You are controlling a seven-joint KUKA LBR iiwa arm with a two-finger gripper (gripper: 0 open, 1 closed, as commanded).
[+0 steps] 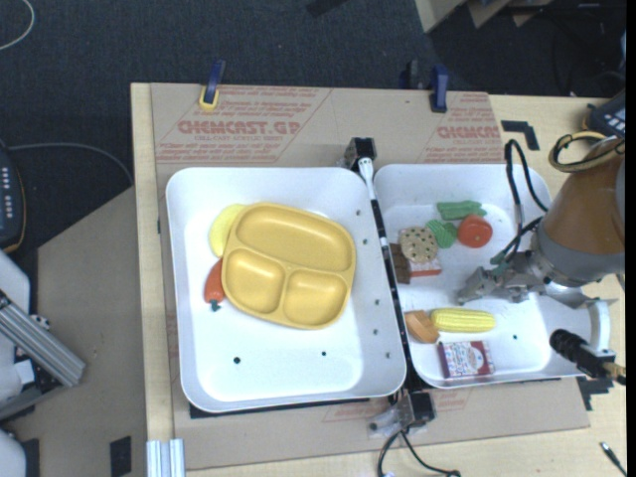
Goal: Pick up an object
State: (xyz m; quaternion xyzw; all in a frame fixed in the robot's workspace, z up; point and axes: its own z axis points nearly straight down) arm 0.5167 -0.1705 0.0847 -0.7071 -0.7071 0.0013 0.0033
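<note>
My gripper (479,285) hangs low in the right bin (527,192), reaching in from the right just above a yellow corn cob (462,319). Nothing shows as held by it. An orange piece (421,327) lies against the cob's left end. A red and white packet (464,358) rests near the bin's front wall. To the gripper's upper left stands a speckled cookie on a brown block (417,247). Further back lie a red tomato (476,232) and green pieces (458,210).
The left bin (194,346) holds a yellow divided plate (288,264), lying over a yellow item (223,229) and a red-orange pepper (214,285). A black cable (515,182) loops over the right bin's back. A black divider clip (360,151) sits between the bins.
</note>
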